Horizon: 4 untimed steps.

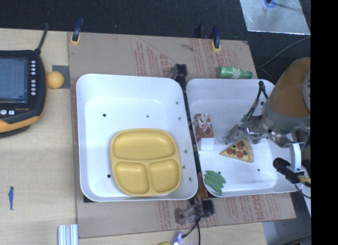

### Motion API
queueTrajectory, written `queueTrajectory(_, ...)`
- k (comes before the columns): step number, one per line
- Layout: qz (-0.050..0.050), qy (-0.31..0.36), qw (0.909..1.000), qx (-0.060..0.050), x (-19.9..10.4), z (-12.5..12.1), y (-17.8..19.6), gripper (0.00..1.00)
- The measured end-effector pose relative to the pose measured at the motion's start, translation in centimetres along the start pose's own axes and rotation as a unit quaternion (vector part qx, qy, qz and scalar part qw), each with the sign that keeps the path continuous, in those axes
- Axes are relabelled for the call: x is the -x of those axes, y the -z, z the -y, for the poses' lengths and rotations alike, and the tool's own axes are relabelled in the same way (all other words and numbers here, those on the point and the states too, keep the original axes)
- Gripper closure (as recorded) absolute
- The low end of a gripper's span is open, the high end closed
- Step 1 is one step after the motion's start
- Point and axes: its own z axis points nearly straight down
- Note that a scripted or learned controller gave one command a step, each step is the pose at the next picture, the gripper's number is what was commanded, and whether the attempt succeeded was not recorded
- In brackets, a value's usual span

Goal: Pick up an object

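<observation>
In the right bin (227, 93) lie a toy pizza slice (239, 151), a small brown and red packet with a white block (203, 131), and a green pea pod (214, 180) near the front rim. My gripper (236, 133) reaches in from the right and hovers just above the pizza slice's upper left edge. Its dark fingers (231, 134) look spread, with nothing between them. The left bin (95, 96) holds a yellow divided plate (146, 160).
A green bottle (234, 72) lies on the cardboard behind the right bin. A teach pendant (18, 93) and an orange ball (55, 79) sit at the far left. Clamps and a black divider run between the bins.
</observation>
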Motion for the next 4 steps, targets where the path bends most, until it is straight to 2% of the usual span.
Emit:
queueTrajectory(1,0.0,-0.002,1.0,0.001,4.6,4.7,-0.2,0.0)
queueTrajectory(2,0.001,0.001,1.0,0.001,4.6,4.6,0.9,1.0)
queueTrajectory(3,0.0,0.001,1.0,0.002,-4.4,4.0,5.8,1.0)
queueTrajectory(4,0.0,-0.001,1.0,0.001,-9.1,-1.2,9.8,1.0)
